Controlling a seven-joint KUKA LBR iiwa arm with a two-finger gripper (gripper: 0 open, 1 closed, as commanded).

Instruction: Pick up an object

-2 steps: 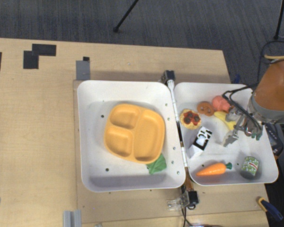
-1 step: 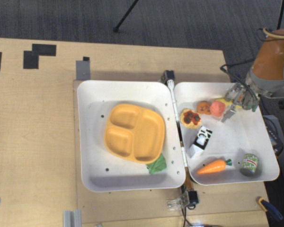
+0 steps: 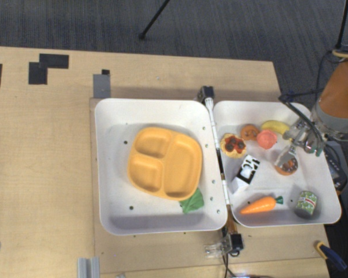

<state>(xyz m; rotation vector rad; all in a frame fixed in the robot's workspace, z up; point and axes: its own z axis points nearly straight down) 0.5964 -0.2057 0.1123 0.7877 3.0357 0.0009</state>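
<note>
**Gripper low over a crowded right bin**

From the overhead camera, the gripper (image 3: 291,150) reaches in from the right and hangs over the right bin (image 3: 330,210), its tips right at a small round brownish item (image 3: 286,165). I cannot tell whether the fingers are apart or together, nor whether they touch that piece.

Things crowd close around it: a pink round toy (image 3: 267,138) and a yellow banana (image 3: 274,127) just beside, an orange-brown piece (image 3: 249,132), a small pizza-like disc (image 3: 233,145), and a black-and-white carton (image 3: 247,171). Nearer the front rim lie a carrot (image 3: 260,205) and a green can (image 3: 305,203).

The left bin (image 3: 113,213) carries a yellow divided plate (image 3: 164,162) with a green scrap (image 3: 192,201) at its edge. Both bins sit on the bench (image 3: 40,172).
</note>
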